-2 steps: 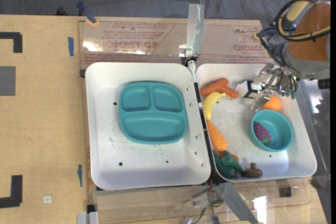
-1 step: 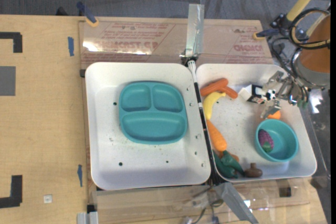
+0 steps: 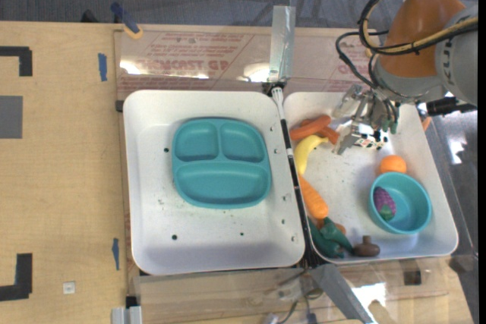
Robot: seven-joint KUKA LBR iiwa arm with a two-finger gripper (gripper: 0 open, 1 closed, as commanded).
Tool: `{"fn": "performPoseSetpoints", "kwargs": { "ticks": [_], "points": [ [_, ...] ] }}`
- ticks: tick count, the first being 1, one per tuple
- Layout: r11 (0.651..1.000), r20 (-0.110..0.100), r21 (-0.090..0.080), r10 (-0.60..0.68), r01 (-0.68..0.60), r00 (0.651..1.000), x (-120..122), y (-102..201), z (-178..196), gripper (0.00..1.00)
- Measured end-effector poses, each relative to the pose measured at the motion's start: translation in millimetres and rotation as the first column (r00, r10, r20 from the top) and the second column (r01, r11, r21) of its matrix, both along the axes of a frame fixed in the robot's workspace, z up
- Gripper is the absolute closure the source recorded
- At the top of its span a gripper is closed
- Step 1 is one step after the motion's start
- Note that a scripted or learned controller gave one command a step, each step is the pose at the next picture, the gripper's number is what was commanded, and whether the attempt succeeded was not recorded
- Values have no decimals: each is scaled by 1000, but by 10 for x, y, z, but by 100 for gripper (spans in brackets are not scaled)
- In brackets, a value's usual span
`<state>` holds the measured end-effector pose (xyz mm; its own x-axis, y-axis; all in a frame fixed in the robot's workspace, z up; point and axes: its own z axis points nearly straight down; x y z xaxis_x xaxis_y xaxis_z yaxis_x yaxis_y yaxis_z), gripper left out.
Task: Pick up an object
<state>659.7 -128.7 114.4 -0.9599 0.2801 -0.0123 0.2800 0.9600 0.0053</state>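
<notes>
Two white bins sit side by side on the bench (image 3: 53, 163). The left bin (image 3: 144, 235) holds a teal divided plate (image 3: 222, 163), lying flat near its middle. The right bin (image 3: 437, 220) holds the small things: an orange carrot-like piece (image 3: 310, 126) at the upper left, a banana (image 3: 303, 154) just below it, a second carrot (image 3: 314, 199) along the left wall, a dark green item (image 3: 331, 238) and a brown one (image 3: 367, 246) at the lower edge. A teal bowl (image 3: 411, 210) at the right has something purple and green inside (image 3: 386, 202), hard to make out. An orange ball (image 3: 392, 165) touches the bowl's upper rim.

The claw (image 3: 358, 125) hangs over the upper part of the right bin, near the upper carrot; its fingers appear spread apart with nothing between them. A small black-and-white item (image 3: 374, 139) beside it is too unclear to name.
</notes>
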Motion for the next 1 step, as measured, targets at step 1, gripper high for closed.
{"fn": "performPoseSetpoints", "kwargs": {
  "ticks": [1],
  "points": [
    [975, -17, 0, -222, 222, 975, -12, -122, -255, 0]
  ]
}}
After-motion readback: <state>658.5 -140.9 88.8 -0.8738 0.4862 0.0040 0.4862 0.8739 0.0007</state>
